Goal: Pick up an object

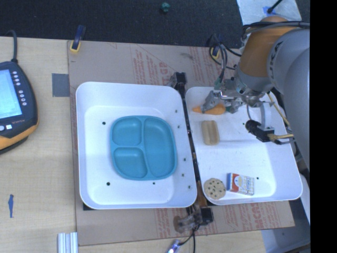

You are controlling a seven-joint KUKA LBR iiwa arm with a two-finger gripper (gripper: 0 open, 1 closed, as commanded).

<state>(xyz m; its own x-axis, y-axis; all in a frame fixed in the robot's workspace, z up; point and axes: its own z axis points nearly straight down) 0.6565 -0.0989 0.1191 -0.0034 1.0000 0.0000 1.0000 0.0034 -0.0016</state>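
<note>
Camera view shows the gripper (220, 100) low over the far corner of the right bin (284, 191), right at an orange object (211, 109) that looks like a carrot-shaped toy. The orange object lies close to the bin wall, and its tip points toward the left bin (84, 141). Whether the fingers are apart or together I cannot tell, because the metal parts cover each other and the picture is soft there; I also cannot say that the object is between them.

My judgement of the risks: the object sits near the corner, so one finger may strike the bin wall or land on top of the object, not beside it. The rounded, narrow shape can slip out when it is squeezed, or it can roll toward the tan block (210, 133) just beside it. If the grip is only on the thin tip, a lift will probably drop it.

A round cookie (214, 188) and a small carton (240, 184) lie at the near side of the same bin, well apart. The blue divided plate (143, 147) rests in the left bin.
</note>
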